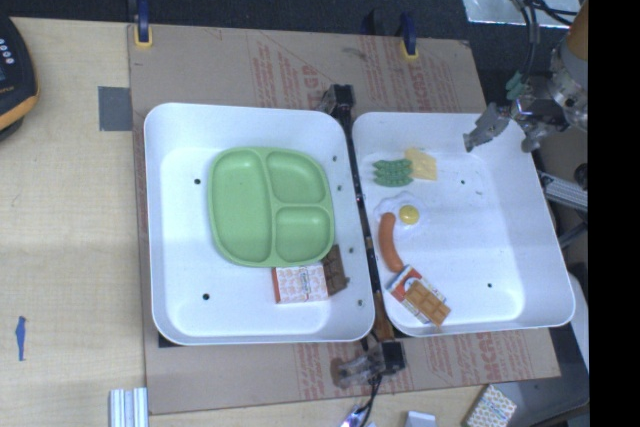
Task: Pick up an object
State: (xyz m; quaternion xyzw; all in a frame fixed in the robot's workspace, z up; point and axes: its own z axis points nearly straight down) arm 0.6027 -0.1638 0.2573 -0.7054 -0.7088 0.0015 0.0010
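Brown cardboard [300, 65] covers the middle of a pale wooden bench [60, 265], held at its far edge by two blue clamps [143, 20], and on it sit two shallow white bins side by side. Beyond the bench the floor is dark.

From the overhead camera, the left bin [175, 215] holds a green divided plate [270, 206] lying flat near its middle. Just beside the plate's near edge lies a small red-and-white packet [299, 284], with a dark brown piece [335, 271] touching its right side.

The right bin [500, 245] holds several small toy foods along its left side. A green pod-like piece [392, 173] lies near the far left, with a pale yellow wedge [422, 165] touching it on the right. Nearer the camera is a fried egg [408, 214], white with a yellow centre, and just beside it a reddish sausage [391, 242] lying lengthwise. Near the front left corner lies an orange waffle-like packet [420, 298], tilted.

The arm comes in from the right, and its gripper [490, 130] hangs above the far right part of the right bin, well apart from all the foods. Its grey tip points left and down; whether the claw is open or closed cannot be told at this angle, and nothing is seen in it.

A black device [15, 75] sits at the bench's left edge.
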